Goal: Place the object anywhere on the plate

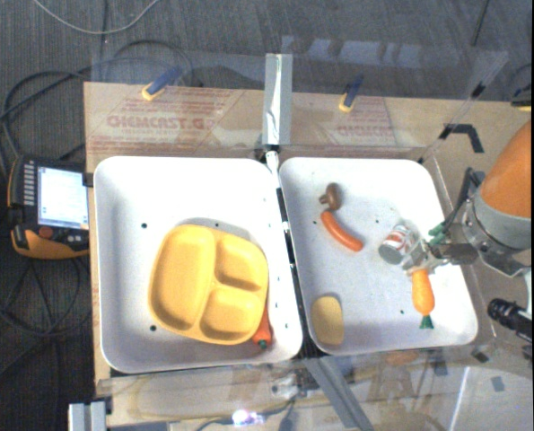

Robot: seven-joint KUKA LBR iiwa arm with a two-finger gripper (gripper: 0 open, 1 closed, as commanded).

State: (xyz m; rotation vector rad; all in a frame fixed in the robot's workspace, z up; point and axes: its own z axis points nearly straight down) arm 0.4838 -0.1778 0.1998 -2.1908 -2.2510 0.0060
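Observation:
A yellow divided plate [211, 283] lies in the left bin [123, 196]. In the right bin [374, 173], my gripper [425, 251] reaches in from the right edge. It hovers just above the top of an orange carrot [422, 294] and right beside a small silvery can-like object [395, 242]. An orange-red sausage [342, 231] lies in the middle of the right bin, with a brown mushroom-like piece [331, 196] above it. A pale yellow potato-like lump [327, 318] rests near the bin's front edge. Nothing shows between gripper and plate.
A small red-orange item [263, 335] peeks out from under the plate's lower right corner. A raised divider [283, 232] separates the two bins. A handheld pendant [56, 206] and cables lie to the left of the bench.

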